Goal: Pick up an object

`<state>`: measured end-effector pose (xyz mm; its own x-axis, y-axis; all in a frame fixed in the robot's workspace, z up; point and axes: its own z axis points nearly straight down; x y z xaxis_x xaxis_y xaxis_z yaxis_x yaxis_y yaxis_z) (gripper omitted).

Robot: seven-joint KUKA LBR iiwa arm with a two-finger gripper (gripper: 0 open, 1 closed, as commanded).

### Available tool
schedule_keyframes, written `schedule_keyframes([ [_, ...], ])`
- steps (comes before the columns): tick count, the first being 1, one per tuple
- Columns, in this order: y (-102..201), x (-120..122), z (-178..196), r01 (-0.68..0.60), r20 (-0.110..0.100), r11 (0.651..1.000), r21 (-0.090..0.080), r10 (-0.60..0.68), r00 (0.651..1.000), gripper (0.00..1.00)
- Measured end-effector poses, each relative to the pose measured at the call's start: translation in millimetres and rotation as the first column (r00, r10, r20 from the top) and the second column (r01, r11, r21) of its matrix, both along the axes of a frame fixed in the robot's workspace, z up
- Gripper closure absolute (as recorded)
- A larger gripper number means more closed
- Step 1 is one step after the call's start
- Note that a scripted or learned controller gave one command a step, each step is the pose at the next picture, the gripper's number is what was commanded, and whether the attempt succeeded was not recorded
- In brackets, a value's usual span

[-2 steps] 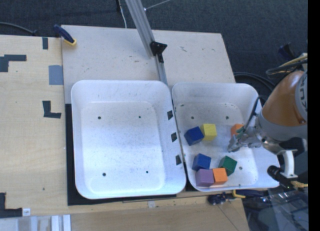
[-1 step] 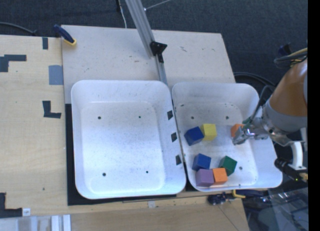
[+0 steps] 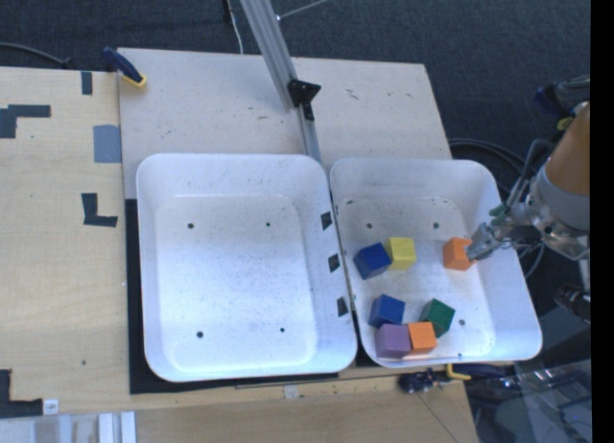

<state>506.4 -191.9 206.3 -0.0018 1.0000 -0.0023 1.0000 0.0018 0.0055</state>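
The claw (image 3: 483, 242) sits right against the orange block (image 3: 457, 254) near the right wall of the right bin (image 3: 508, 326), apparently mid-grasp, though I cannot tell its state; next it likely needs a firm pinch, then a lift.

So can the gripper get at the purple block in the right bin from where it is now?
Probably, but not cleanly. The purple block sits against the bin's near wall, touching an orange block, with a blue block right behind it. The gripper is over by another orange block.
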Motion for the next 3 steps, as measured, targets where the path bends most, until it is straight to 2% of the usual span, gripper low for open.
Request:
schedule_keyframes([
  [1, 0.2, 1.3, 49.8, 0.0, -0.001, 1.0, 0.0, 0.0, 1.0, 1.0],
  [3, 87.6, 26.5, 33.7, -0.003, -0.008, 1.0, 0.003, 0.003, 1.0, 1.0],
])
